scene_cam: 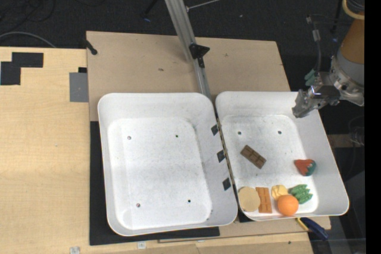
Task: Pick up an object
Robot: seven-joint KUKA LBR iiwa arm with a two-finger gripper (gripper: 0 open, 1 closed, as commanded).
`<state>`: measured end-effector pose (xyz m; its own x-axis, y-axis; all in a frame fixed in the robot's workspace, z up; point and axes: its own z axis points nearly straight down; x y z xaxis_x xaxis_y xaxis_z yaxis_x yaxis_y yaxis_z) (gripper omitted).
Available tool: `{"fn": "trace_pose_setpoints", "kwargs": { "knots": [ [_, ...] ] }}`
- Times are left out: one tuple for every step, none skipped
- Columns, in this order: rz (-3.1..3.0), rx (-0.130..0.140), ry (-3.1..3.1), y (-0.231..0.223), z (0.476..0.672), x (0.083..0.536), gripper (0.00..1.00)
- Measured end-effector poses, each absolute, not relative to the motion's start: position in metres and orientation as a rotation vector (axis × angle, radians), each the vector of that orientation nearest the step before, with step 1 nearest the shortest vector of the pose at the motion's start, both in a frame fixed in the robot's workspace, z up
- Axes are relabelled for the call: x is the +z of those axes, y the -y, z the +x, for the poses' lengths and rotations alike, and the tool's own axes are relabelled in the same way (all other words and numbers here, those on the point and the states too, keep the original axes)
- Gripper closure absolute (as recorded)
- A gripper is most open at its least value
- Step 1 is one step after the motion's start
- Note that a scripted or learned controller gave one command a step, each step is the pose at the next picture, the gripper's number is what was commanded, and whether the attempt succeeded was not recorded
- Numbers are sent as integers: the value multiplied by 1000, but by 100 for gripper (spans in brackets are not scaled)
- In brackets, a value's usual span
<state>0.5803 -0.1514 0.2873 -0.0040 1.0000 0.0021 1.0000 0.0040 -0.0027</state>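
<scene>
The right bin [271,110] holds a brown chocolate bar [253,156] near its middle and a red strawberry-like piece [305,167] by its right wall. Along its front edge lie a pale round biscuit [249,198], an orange-brown wafer [264,200], a small yellow piece [278,191], an orange ball [287,205] and a green leafy piece [301,193]. My gripper [302,105] hangs over the bin's far right corner, well away from all of these, with nothing seen between its fingers.
The left bin [156,160] lies beside the right one, with black clips [219,154] along the shared wall. A slanted aluminium rail [180,21] rises behind the bins. Wooden bench panels spread to the left and rear.
</scene>
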Motion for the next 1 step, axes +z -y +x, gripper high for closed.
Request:
{"fn": "trace_pose_setpoints", "kwargs": {
  "knots": [
    [-2214, 1, 2223, 97, 568, 287, 100]
  ]
}}
